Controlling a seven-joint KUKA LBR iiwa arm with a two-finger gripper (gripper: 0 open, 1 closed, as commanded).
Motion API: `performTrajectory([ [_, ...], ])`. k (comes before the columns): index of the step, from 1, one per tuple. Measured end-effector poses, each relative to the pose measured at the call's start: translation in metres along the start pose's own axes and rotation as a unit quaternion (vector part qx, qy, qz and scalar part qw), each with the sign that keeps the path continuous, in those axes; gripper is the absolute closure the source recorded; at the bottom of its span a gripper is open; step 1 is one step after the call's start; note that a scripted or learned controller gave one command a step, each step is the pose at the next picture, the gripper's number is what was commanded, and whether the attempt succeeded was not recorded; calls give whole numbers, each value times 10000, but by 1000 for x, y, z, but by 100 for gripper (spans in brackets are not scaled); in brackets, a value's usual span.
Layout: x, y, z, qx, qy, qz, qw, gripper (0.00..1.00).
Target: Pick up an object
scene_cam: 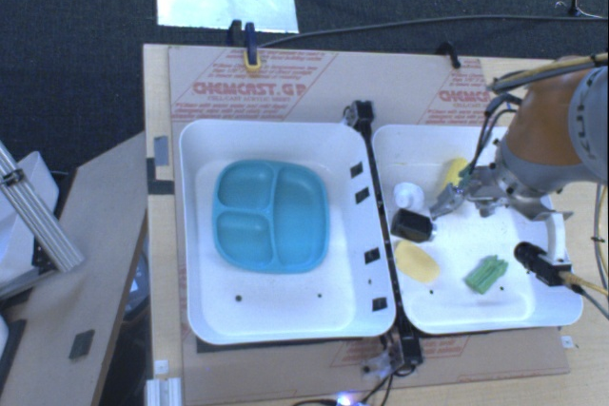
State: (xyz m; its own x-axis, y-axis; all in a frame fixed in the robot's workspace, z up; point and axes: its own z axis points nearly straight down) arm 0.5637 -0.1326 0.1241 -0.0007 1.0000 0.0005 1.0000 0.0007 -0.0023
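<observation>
Reading the board (285,76) under the bins, I make out CHEMCAST GP in red capitals behind the left bin (285,304). The same print shows again behind the right bin (476,311), cut short by my arm. The smaller line beneath it is too fine to read.

My gripper (444,202) hangs over the back left part of the right bin, and I cannot tell whether it is apart or together. A small white piece (407,196) sits just beside its tip, close to the dividing wall. A black block (411,225) lies just in front of the white piece, and a pale yellow lump (417,262) lies in front of the block. A brighter yellow piece (458,172) sits behind the gripper, partly covered by my wrist. A green piece (485,273) lies toward the front right, apart from the rest.

Bare white floor runs along this bin's front wall and between the lump and the green piece. In the left bin a blue divided plate (271,214) sits near the middle, with open floor in front of it. Black tabs (363,196) dot the wall between the bins.
</observation>
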Motion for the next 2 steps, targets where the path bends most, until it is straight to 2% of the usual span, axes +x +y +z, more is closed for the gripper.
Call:
performTrajectory([
  [1,0,2,-14,-33,-10,-3,10000,100],
  [2,1,-1,-58,-43,-8,-16,10000,100],
])
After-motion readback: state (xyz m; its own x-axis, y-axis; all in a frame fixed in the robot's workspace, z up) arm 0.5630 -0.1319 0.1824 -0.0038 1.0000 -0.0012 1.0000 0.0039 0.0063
